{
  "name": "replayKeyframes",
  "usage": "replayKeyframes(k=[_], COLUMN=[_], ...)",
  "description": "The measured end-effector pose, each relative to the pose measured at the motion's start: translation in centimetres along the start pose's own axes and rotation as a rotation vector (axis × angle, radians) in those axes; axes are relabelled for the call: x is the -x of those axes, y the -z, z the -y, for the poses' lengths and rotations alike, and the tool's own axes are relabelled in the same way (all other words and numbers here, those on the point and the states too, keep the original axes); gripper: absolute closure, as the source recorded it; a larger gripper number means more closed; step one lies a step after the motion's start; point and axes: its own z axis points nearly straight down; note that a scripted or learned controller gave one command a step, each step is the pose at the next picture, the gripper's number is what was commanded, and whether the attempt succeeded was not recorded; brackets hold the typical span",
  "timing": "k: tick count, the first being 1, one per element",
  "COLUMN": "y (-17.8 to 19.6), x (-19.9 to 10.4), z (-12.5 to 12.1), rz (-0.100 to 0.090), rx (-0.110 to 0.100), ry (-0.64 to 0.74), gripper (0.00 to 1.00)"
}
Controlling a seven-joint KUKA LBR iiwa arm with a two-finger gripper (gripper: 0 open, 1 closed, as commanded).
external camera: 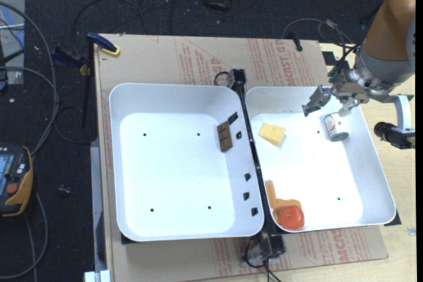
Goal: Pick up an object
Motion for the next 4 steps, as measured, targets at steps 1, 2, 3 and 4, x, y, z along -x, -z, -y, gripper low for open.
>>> replayKeyframes(k=[1, 2, 3, 4], y=[0.5, -4.6, -10.8, -12.4], x=[0.0, 0.0, 0.5, 0.4], z=[-0.2, 0.9, 1.0, 1.1], rz=[0.001, 0.0, 0.0, 0.001], rx=[0.009, 0.004, 0.003, 0.007], ry=[0.001, 0.001, 0.001, 0.001], gripper=[0.0, 0.0, 0.0, 0.0])
